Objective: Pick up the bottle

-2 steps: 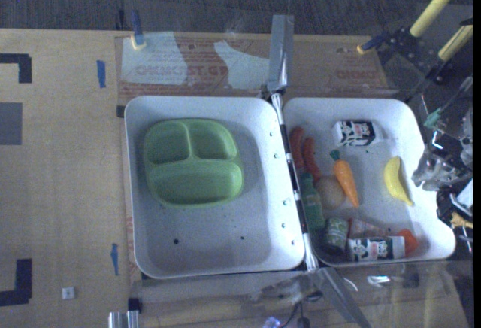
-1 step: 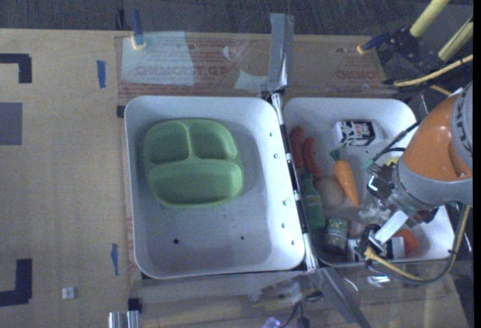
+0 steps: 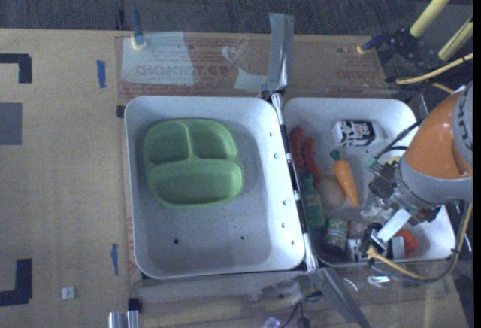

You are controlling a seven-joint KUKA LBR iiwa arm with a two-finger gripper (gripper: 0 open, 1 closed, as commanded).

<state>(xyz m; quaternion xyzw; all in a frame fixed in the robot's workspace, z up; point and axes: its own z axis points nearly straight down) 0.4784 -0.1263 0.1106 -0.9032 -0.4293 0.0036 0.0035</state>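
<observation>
Camera view, arm: the grey arm with its orange band (image 3: 445,140) reaches in from the right over the right bin's near right part.
Camera view, claw: the claw (image 3: 378,238) hangs low over the near right corner of the right bin; whether it is apart or together I cannot tell, as cables and wrist hardware clutter it.
Camera view, bottle: the green bottle (image 3: 313,202) lies lengthwise along the left wall of the right bin, well left of the claw and not touching it.
Camera view, right bin: the right bin (image 3: 391,106) also holds two red sausage-like pieces (image 3: 303,150) above the bottle, an orange carrot (image 3: 346,180), a pale round item (image 3: 331,192) just beside the carrot, a small black-and-white carton (image 3: 355,132) near the far wall, and a dark can (image 3: 336,233) at the near edge.
Camera view, left bin: the left bin (image 3: 225,251) holds a green divided tray (image 3: 193,162) in its far half.
Camera view, surface: the tan surface (image 3: 60,168) carries both bins side by side.
</observation>
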